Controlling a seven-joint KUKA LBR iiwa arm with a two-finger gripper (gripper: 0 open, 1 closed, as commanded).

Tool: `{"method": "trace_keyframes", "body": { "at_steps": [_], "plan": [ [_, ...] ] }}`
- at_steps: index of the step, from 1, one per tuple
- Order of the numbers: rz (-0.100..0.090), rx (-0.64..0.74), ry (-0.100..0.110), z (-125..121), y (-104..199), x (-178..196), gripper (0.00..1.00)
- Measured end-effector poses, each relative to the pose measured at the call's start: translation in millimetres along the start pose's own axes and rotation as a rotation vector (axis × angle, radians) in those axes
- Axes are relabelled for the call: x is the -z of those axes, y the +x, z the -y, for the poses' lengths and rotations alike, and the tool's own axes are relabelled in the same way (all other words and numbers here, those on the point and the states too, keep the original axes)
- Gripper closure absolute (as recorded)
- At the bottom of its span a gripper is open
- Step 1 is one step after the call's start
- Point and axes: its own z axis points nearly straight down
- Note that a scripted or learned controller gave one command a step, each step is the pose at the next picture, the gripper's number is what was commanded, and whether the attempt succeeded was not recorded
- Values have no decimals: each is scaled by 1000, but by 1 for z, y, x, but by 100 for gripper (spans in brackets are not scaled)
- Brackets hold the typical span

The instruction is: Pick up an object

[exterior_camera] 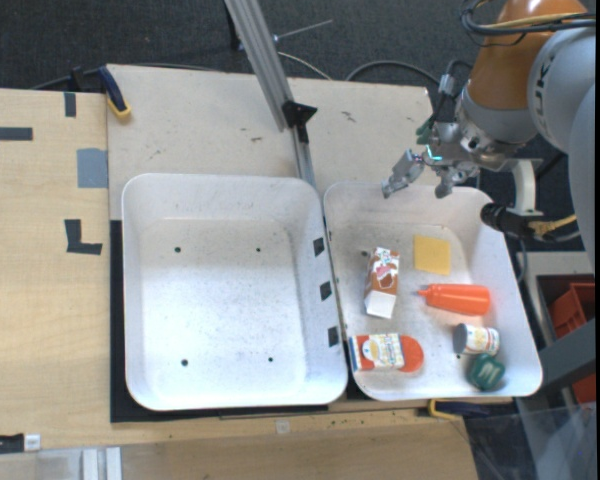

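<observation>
1. Near right bin [515, 298]: green object [486, 373], small jar [477, 340], red packet [387, 353].
2. Middle: orange bottle [457, 297], carton [382, 281], yellow block [432, 255].
3. Far: claw [422, 176] hovering, fingers spread, empty; approach step, likely needs descent onto one item.

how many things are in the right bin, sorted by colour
Red and white: 2, a small carton and a flat packet
Orange: 1, a bottle
Yellow: 1, a flat square
White: 1, a small jar
Green: 1, a small object
Total: 6, all in the right bin
</observation>
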Motion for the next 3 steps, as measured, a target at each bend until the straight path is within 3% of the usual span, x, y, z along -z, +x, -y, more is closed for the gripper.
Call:
{"method": "trace_keyframes", "body": {
  "at_steps": [1, 3],
  "plan": [
    [1, 1, -5, -1, 0, 3, 0],
    [2, -1, 1, 7, -13, -118, 0]
  ]
}}
